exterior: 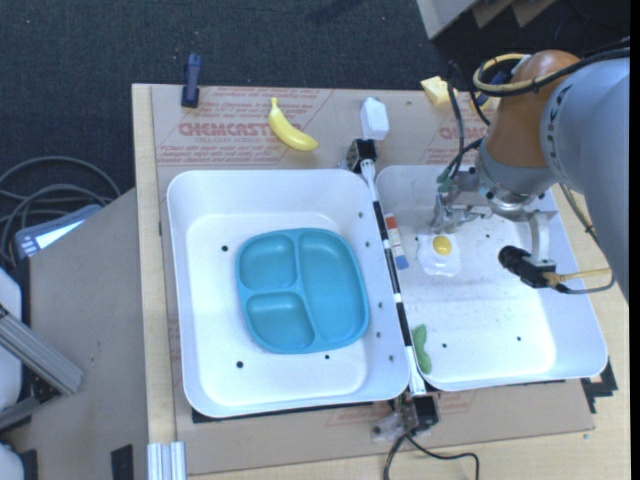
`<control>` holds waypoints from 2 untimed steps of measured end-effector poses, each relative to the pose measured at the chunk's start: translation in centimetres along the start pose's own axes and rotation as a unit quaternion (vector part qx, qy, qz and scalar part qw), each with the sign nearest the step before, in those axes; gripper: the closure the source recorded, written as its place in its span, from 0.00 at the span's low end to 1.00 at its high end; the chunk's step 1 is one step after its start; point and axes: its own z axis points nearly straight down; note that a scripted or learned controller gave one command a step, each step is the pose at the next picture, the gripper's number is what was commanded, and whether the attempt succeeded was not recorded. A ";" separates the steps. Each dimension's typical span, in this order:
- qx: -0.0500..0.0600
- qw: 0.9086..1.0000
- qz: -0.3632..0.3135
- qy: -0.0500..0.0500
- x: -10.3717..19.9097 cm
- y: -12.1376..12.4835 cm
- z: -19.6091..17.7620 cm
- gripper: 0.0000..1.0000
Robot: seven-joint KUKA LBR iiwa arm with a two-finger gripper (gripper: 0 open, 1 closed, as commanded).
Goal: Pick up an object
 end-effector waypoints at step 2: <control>0.001 1.000 0.000 0.001 0.0 -1.9 1.1 0.00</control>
